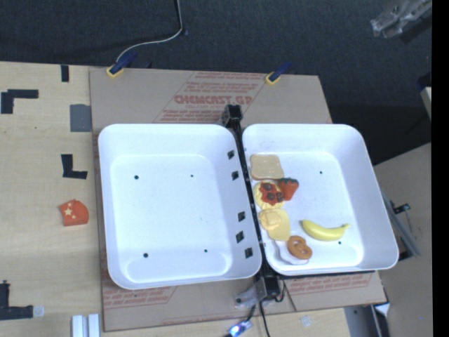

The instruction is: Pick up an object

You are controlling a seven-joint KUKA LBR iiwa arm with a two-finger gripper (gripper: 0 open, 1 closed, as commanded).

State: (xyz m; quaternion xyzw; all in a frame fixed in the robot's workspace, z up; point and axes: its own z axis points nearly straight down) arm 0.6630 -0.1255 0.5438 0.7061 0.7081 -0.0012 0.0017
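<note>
Several toy foods lie along the left side of the right bin (351,188). A tan toast slice (266,166) is farthest back, then a red and yellow pizza piece (275,192), a pale yellow round piece (274,223) and a brown pretzel (299,248). A yellow banana (324,230) lies nearer the bin's middle. My gripper (401,11) is a blurred grey shape at the top right, high over the dark floor and far from both bins.
The left bin (168,202) stands beside the right one on a cardboard sheet (210,97). A small red toy (74,213) lies on the wooden bench to the left of the bins. A cable (158,44) runs across the dark floor at the back.
</note>
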